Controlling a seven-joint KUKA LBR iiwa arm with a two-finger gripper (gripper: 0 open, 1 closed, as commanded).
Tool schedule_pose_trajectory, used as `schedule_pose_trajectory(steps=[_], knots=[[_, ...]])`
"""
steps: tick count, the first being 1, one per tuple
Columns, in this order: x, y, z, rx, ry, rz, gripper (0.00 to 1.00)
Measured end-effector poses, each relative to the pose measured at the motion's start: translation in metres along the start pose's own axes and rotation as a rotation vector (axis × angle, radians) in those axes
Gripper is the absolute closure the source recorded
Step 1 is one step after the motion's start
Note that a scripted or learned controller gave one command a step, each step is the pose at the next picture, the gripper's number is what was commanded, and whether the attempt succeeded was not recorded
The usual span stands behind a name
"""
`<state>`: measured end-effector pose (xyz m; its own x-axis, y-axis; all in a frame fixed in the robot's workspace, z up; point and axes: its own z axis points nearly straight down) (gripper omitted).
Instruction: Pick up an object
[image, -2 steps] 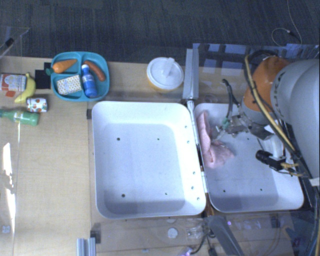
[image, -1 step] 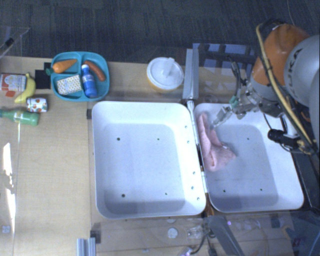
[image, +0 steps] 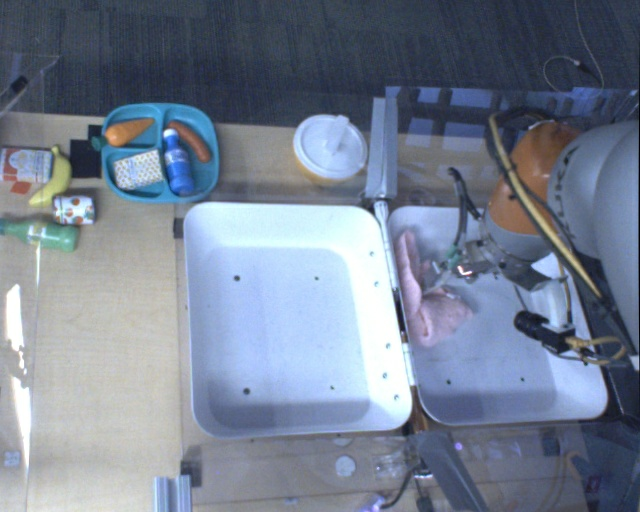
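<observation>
Two shallow white plastic bins side by side on the wooden bench (image: 100, 380): the larger left bin (image: 290, 400), the smaller right bin (image: 520, 400). Landmark: the right bin.

Inside it, against its left wall, a soft pink crumpled cloth-like object (image: 425, 300), long strip along the wall, bunched lump at the lower end. Just right of that strip's upper part, low over the bin's upper half, the two-finger gripper (image: 455, 268) of the grey arm with orange band (image: 540, 190). Very close to the pink object; contact not clear. Cannot tell whether open or closed.

Beyond the bin's upper left corner, a round white lidded container with yellow rim (image: 330, 147). Far left of the bin, past the left bin, a teal divided tray of toy food (image: 205, 135), a yellow toy banana (image: 55, 175), a small patterned can (image: 75, 209) and a green bottle (image: 45, 235).
</observation>
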<state>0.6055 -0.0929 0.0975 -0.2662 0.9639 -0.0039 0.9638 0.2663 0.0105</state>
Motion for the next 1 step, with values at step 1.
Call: schedule_pose_trajectory(steps=[1], knots=[[0.0039, 0.0011, 0.0032, -0.010, -0.006, -0.133, 0.00]])
